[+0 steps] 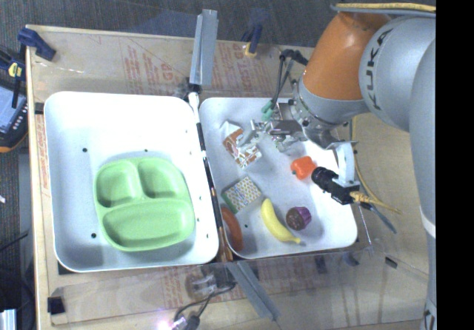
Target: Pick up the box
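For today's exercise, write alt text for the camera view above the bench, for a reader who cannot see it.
A grey and orange robot arm reaches from the right over the right white bin, its claw close above a small patterned box. That bin also holds a banana, a checkered packet and an orange item; the left bin holds a green divided tray.

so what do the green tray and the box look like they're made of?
Green tray: looks like moulded plastic, matte; uniform colour, rounded compartment walls, soft highlights. Box: probably printed cardboard, flat face with a fine checked pattern, though too small to be sure.
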`<state>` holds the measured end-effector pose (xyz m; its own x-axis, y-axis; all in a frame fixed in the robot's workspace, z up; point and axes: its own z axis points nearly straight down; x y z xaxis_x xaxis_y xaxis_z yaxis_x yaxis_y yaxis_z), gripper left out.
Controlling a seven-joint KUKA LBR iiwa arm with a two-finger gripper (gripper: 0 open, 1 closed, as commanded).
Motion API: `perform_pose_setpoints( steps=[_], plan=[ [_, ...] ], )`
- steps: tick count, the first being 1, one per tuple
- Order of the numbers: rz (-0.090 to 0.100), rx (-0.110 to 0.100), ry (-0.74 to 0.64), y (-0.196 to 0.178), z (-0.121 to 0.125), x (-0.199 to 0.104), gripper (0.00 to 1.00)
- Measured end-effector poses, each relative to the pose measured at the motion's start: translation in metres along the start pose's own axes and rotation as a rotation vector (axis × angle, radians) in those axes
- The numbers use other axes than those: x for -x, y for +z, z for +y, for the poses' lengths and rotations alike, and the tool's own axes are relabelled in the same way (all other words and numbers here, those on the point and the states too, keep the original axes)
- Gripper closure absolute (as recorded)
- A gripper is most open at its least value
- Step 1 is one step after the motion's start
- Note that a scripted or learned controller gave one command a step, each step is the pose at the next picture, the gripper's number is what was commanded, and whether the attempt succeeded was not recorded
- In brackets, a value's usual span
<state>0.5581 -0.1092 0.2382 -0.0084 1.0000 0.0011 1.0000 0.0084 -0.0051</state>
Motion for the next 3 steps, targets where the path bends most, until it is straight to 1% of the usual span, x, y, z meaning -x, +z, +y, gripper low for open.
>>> perform_pose_setpoints(
  steps=[1, 2, 3],
  plan=[
    [-0.002, 0.001, 0.041, 0.032, -0.015, 0.038, 0.00],
    [0.000, 0.003, 0.051, 0.147, -0.049, 0.020, 0.00],
    [-0.001, 0.002, 0.045, 0.137, -0.049, 0.020, 1.00]
  ],
)
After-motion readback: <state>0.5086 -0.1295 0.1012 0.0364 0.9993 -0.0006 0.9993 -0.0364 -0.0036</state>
